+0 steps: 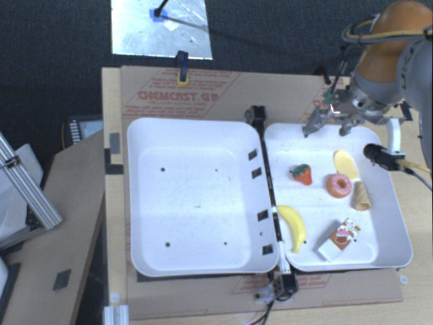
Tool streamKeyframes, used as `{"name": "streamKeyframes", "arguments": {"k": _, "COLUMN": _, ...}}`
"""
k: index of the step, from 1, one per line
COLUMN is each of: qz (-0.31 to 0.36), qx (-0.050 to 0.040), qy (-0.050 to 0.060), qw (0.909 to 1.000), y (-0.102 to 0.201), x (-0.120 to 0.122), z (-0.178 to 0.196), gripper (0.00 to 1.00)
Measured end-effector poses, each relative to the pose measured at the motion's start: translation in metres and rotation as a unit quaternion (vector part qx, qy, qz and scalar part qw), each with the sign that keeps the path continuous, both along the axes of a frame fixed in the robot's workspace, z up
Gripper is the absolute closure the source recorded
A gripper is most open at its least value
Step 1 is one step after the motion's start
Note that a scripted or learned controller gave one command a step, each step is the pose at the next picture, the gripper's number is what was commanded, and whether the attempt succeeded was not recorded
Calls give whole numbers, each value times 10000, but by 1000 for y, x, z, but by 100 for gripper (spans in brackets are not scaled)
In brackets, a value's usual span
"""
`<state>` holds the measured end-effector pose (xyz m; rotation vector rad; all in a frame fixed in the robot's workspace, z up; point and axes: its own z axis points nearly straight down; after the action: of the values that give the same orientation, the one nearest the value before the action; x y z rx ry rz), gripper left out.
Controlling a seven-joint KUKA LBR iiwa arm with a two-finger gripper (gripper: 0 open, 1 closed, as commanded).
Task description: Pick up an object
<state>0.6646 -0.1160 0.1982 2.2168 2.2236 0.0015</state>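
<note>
The gripper [329,126] hangs over the far edge of the right bin [399,239], its fingers [311,128] spread wide with nothing between them. Taking the pink donut [339,185] as the marker: the strawberry [302,174] sits to its left, a yellow lemon slice [345,162] just beyond it, a tan cone [362,196] touching its right side, the banana [293,226] nearer and to the left, and a small printed carton [341,239] nearer still. The left bin [145,249] lies well left on the tabletop [74,181].

Dark carpet floor [54,46], foil sheet [161,17], cardboard-topped bench [203,90].
</note>
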Motion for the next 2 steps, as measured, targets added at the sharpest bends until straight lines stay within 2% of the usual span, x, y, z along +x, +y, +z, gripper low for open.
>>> {"name": "streamKeyframes", "arguments": {"k": 1, "qz": -14, "qx": 12, "qy": 36, "qw": 10000, "y": 22, "x": -52, "z": -53, "gripper": 0}}
{"name": "streamKeyframes", "arguments": {"k": 2, "qz": -16, "qx": 11, "qy": 40, "qw": 10000, "y": 27, "x": -89, "z": -118, "gripper": 0}}
